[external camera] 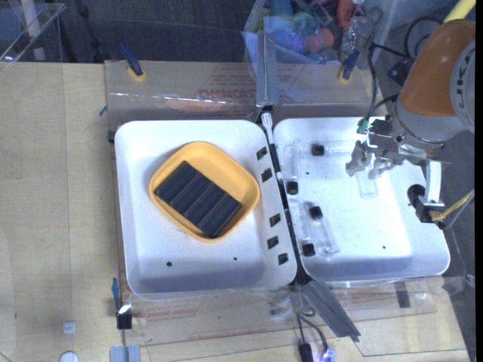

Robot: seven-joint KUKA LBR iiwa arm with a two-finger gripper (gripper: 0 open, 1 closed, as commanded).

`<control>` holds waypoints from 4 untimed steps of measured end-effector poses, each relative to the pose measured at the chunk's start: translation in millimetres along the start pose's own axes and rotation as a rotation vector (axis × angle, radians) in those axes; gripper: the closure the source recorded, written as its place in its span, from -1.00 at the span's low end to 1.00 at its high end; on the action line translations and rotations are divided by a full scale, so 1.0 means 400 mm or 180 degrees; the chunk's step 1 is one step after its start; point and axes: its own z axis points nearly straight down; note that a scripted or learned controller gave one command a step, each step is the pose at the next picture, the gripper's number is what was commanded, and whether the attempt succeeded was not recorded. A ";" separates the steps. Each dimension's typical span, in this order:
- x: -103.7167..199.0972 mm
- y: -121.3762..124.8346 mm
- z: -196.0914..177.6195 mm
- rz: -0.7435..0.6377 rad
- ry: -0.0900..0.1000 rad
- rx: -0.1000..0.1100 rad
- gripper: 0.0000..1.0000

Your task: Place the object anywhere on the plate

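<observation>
Down at the bottom edge of the frame, a black cable (303, 347) trails over the pale wooden bench (53, 225), just below the gap where the two white bins meet.

The left bin (143, 270) sits left of centre. A yellow plate (167, 168) with rounded corners lies in its upper half, turned at a slant. A black ribbed slab (198, 195) rests flat on the plate, well inside its rim and covering most of its floor, with its long side running from upper left to lower right.

A row of small black clips (275, 219) runs down the ridge between the bins.

The right bin (392, 259) holds several small clear pieces with black ends. One (318, 150) lies near the upper wall, one (291, 187) lies close to the ridge, and a longer pair (317, 228) lies toward the lower left of that bin.

The arm (438, 74), grey with an orange band, comes in from the upper right of the frame. Its gripper (368, 166) hangs over the upper right part of the right bin, well apart from the plate. I cannot tell whether it is open or closed, and nothing can be seen held in it.

A clear box of coloured toys (317, 10) stands at the top centre of the frame, behind the bins.
</observation>
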 end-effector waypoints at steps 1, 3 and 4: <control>0.099 0.045 -0.009 -0.0299 0.0000 -0.0014 1.00; 0.348 0.026 0.004 -0.1326 0.0004 0.0000 1.00; 0.504 -0.106 0.029 -0.2179 0.0005 0.0001 1.00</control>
